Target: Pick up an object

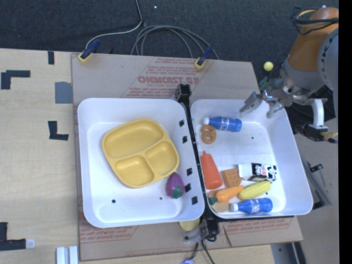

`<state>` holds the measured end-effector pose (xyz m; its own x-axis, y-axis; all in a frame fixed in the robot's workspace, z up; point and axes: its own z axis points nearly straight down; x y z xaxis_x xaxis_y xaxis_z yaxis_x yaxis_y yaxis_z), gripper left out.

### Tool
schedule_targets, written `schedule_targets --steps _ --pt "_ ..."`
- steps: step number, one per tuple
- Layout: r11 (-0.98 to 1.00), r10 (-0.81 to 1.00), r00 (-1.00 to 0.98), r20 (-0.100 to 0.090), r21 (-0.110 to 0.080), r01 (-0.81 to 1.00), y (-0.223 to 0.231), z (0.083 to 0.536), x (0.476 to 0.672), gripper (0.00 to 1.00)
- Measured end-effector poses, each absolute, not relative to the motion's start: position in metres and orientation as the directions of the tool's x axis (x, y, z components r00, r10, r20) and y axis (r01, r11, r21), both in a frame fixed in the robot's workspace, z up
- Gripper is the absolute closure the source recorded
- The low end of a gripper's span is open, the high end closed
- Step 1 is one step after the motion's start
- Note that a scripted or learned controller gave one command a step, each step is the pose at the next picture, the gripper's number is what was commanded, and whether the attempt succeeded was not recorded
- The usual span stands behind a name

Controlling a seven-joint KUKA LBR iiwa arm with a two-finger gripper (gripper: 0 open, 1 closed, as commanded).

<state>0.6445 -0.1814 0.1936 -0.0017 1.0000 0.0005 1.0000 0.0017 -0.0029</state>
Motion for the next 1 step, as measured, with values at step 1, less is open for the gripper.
schedule_targets --steps 1 --pt "0.007 1.0 -0.007 -0.01 0.009 1.0 -0.1186 0.1156 0.6648 0.0"
